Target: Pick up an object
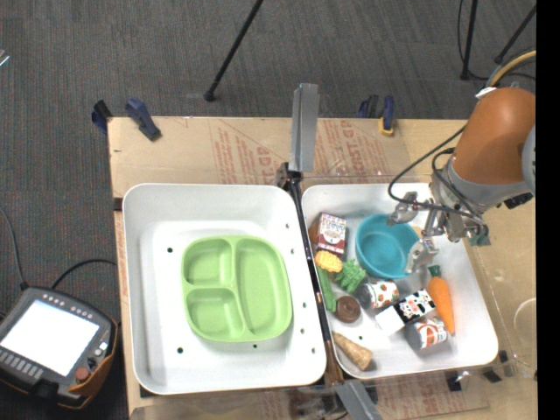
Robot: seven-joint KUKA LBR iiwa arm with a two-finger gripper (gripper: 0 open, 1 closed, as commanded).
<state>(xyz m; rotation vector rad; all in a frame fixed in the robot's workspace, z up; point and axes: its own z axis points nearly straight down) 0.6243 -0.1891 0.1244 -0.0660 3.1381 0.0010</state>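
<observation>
My gripper (418, 229) hangs over the right bin (484, 339), at the right rim of a blue bowl (383, 245). Its two fingers stand apart, one at the bowl's upper right and one at its lower right, with nothing gripped between them. Below the bowl lie an orange carrot (443, 303), a cow-patterned box (412, 308), a small can (381, 293) and a red-and-white can (429, 333). Left of the bowl are a red box (332, 232), a corn cob (328, 261), a green leafy toy (352, 276), a brown disc (348, 309) and a tan cone (354, 351).
The left bin (149, 234) holds a green divided plate (236, 287). A grey post (304, 129) rises at the seam between the bins. Clamps (140, 117) grip the bench's far edge. A tablet (48, 339) lies on the floor at lower left.
</observation>
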